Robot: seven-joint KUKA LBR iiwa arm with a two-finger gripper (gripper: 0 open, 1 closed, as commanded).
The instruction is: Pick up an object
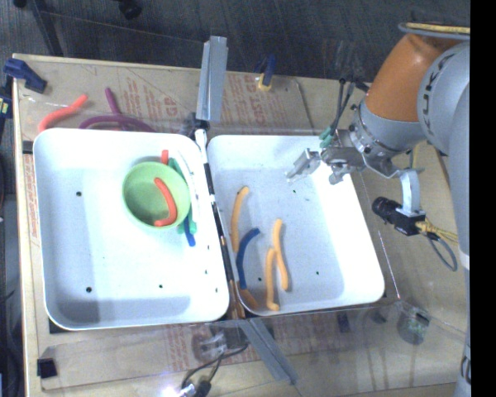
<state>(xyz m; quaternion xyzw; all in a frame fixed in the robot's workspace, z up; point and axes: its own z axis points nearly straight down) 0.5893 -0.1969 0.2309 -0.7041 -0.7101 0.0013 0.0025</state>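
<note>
The counter [132,337] carries 2 shallow white bins side by side, and the grey arm [434,73] with its orange band reaches in from the right of the view. The left bin [83,288] holds a green bowl [145,190] with a red curved piece [167,202] lying in it and green and blue pieces at its right rim. The right bin [347,255] holds the likeliest targets: 4 slim curved pieces gathered in its lower left part. The gripper [324,162] hangs over the upper right part of that bin, fingers apart and with nothing between them. From there the pieces lie toward the lower left of the view, well apart from the gripper. The long orange piece [239,208] is nearest the bin's left wall; the blue piece [245,255] curves just below it; the 2 shorter orange pieces [279,255] lie side by side to the right, and seem the closest to the gripper. All 4 run roughly up and down the view, so the judgement is that the fingers should close across that axis, from left and right. The 2 short orange pieces lie close together, which may spoil a clean pinch on 1 alone.
</note>
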